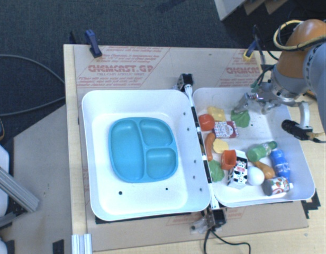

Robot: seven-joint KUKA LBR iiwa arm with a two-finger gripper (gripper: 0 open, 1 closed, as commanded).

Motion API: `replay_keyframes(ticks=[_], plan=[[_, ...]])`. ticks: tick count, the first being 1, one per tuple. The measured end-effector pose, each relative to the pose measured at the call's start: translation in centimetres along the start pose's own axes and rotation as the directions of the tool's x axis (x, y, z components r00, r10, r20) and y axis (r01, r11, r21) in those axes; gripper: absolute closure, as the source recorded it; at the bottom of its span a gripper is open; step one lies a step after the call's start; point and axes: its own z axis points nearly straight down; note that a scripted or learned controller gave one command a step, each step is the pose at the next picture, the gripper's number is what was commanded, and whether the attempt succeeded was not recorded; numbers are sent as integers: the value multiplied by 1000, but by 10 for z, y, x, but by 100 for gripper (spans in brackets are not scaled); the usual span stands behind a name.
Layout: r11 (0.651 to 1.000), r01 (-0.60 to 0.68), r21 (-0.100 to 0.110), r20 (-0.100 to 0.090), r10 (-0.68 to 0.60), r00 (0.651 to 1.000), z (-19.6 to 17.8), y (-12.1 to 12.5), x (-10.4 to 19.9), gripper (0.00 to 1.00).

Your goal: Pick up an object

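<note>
My gripper (254,107) hangs over the back of the right bin (300,157), open, with nothing between its fingers. A green toy (241,118) lies just below its left finger (242,108), apart from the pile. Further forward in the same bin are a yellow piece (216,113), a red-orange piece (206,122), a red-and-white packet (225,129), a green bottle (261,151), a blue can (279,162), a white egg (255,177) and a black-and-white carton (238,172).
The left bin (94,120) holds a blue divided tray (144,148). A black clip (185,80) sits at the back where the two bins meet. A black cable fitting (296,128) on the arm hangs over the right bin's right wall.
</note>
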Motion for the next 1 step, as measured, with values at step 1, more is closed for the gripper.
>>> replay_keyframes(ticks=[1], plan=[[1000,1,3,-3,-1,1000,0,-11,67,0]])
